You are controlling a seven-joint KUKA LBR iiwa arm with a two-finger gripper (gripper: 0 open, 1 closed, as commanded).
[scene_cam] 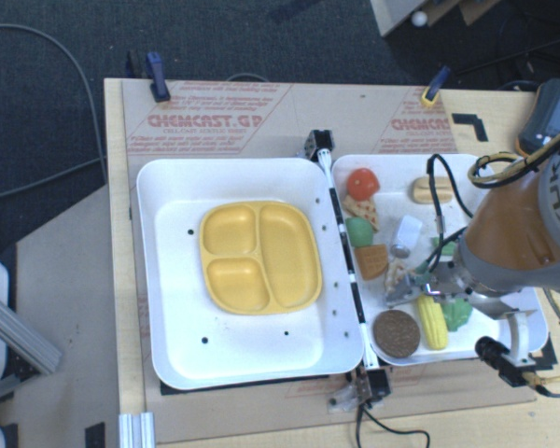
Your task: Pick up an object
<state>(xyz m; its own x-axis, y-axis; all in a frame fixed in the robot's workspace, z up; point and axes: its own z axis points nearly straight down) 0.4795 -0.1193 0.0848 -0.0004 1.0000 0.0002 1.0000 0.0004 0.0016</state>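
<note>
The right bin (392, 170) holds several small food toys: a red tomato (361, 183), a green piece (359, 231), an orange-brown block (371, 261), a brown round patty (396, 332), a yellow corn cob (433, 323), a tan bread piece (430, 191) and a pale clear cup (407, 232). My gripper (413, 283) reaches down into the middle of this bin, just above the corn and patty, beside the orange-brown block. The grey and orange wrist (509, 231) covers the bin's right part.
The left bin (168, 325) carries a yellow three-compartment plate (259, 256) at its centre. A black divider strip (341, 241) runs between the bins. Blue clamps (156, 76) sit at the bench's back edge. A black cable (443, 185) loops over the right bin.
</note>
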